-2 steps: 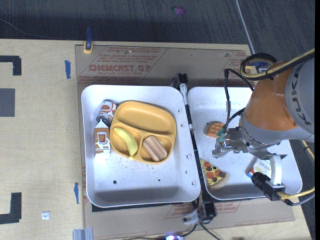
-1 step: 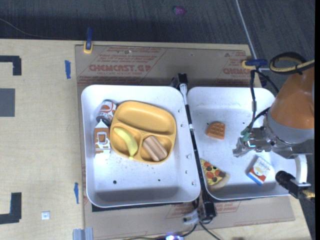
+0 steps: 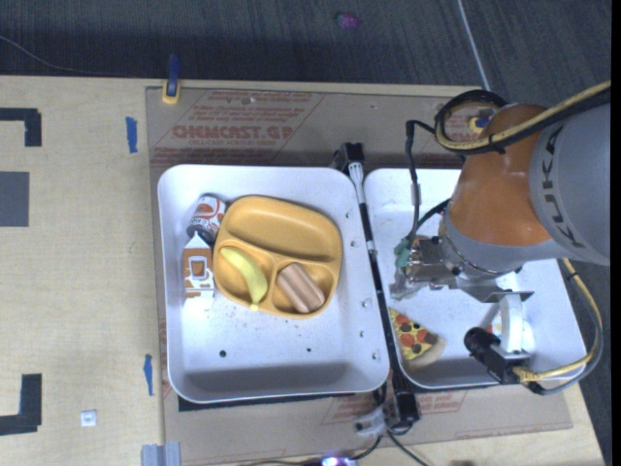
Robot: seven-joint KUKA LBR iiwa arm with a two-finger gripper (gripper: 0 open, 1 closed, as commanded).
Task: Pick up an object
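Observation:
My gripper (image 3: 406,272) hangs low over the left part of the right bin (image 3: 383,194), under the orange wrist band. A pizza slice toy (image 3: 414,338) lies just below it near the bin's front left corner, apart from the gripper. In the left bin (image 3: 262,367) sits a yellow divided plate (image 3: 281,231) holding a banana (image 3: 245,274) and a hot dog (image 3: 301,287). A small can (image 3: 205,217) and an orange-and-white carton (image 3: 197,270) lie against the plate's left side.
The arm's grey body covers much of the right bin. A black-and-white attachment (image 3: 503,338) with a yellow cable sticks out near the bin's front right. A black divider rail (image 3: 369,250) runs between the bins.

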